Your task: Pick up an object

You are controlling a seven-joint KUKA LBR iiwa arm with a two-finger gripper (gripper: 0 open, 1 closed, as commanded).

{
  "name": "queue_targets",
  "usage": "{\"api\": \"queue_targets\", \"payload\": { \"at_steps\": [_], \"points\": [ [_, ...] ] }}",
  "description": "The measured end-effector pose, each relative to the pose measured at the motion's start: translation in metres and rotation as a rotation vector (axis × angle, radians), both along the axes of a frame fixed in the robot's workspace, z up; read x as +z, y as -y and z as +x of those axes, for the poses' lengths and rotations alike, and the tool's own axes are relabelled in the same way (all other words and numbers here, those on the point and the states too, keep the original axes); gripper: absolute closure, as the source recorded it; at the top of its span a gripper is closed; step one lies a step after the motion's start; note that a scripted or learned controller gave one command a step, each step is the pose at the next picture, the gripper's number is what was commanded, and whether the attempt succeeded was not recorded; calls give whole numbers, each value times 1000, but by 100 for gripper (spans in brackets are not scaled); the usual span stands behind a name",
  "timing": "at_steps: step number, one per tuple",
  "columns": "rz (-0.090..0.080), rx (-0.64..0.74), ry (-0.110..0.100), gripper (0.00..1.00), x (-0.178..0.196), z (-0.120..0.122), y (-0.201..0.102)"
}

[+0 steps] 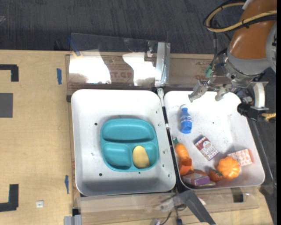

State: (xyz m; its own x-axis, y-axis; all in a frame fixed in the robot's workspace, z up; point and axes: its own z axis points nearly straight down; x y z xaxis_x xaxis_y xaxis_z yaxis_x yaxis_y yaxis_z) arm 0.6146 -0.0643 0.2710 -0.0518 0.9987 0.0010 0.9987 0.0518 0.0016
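Arm in from the right, orange band [246, 41] above wrist, gripper [208, 91] hanging over the far edge of the right bin [228, 116]. Fingers [196, 92] spread apart, nothing between them.

Closest candidate: blue bottle [185, 119], lying on the right bin floor near the divider, white cap toward the far side. Sits just below and slightly left of the gripper in the view, apart from it, no contact.

Rest of the right bin load, all farther toward the near edge:
- red-and-white carton [206, 147], mid-bin, tilted, well apart from gripper
- orange mini pumpkin [228, 167] near right corner, touching or just beside a red-white packet [241, 156]; can't tell which
- orange carrot-like item [182, 156] against the left wall of that bin
- purple box [196, 179] at the near edge, small red piece [215, 176] just beside it, between box and pumpkin

Left bin [83, 132]: teal divided tray [127, 129] centred, yellow potato-like item [141, 157] in its near-right compartment. Well apart from the gripper, across the divider.

Beyond the bins: clear glossy panel [114, 66] with glare, upright metal bracket [162, 63] at the junction between bins. Black cable with yellow stripe [219, 13] looping above the arm. Wooden benchtop [30, 132] to the left with black tape marks.
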Motion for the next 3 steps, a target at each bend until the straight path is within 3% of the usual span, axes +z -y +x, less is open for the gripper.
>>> {"api": "queue_targets", "payload": {
  "at_steps": [1, 2, 3],
  "points": [
    [0, 91, -8, 0, -90, 29, 5],
    [-3, 316, 5, 0, -183, 21, 32],
    [-3, 314, 12, 100, -171, 22, 32]
  ]
}}
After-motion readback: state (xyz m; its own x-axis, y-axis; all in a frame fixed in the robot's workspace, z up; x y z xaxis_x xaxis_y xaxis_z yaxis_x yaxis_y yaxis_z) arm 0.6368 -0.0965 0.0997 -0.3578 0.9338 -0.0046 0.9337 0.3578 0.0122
